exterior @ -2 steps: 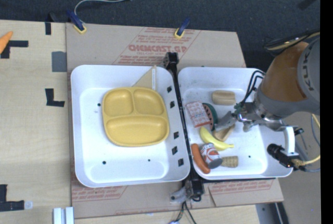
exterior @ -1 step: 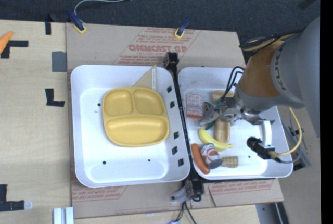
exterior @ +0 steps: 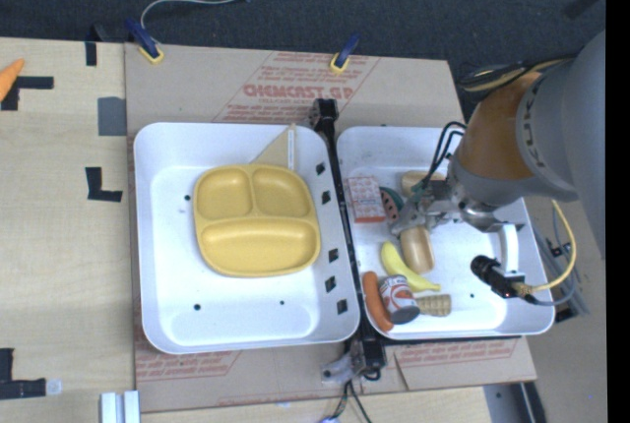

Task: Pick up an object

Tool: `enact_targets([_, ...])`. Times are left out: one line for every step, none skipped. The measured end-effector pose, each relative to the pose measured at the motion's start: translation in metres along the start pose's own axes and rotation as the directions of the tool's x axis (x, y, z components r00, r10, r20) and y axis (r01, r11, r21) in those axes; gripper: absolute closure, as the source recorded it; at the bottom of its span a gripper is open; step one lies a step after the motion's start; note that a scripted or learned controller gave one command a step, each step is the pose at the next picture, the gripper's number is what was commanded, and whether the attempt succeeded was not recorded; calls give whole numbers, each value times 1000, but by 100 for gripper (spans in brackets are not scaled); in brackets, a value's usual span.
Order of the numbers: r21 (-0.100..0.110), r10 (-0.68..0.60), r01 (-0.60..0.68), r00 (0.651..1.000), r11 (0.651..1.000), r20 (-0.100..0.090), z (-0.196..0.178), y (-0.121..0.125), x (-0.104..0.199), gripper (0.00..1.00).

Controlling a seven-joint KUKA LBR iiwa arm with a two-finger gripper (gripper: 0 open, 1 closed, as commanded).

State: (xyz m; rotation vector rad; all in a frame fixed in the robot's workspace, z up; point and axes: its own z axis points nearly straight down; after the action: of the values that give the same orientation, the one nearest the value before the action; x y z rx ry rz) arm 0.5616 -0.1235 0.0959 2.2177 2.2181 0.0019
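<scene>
Two white bins [exterior: 157,214] sit on the bench; the tool [exterior: 418,214] hangs low over the right bin's bread roll [exterior: 416,251], banana [exterior: 402,269] beside it; its grip cannot be told.

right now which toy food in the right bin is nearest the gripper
The tan bread roll, directly below the gripper. The yellow banana, red hot dog and can lie farther toward the bin's front.
</scene>
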Motion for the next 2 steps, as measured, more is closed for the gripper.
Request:
enact_targets([5, -3, 3, 1000, 1000, -4, -89, -57, 62, 100])
enact_targets([6, -2, 2, 1000, 1000, -4, -88, -58, 61, 0])
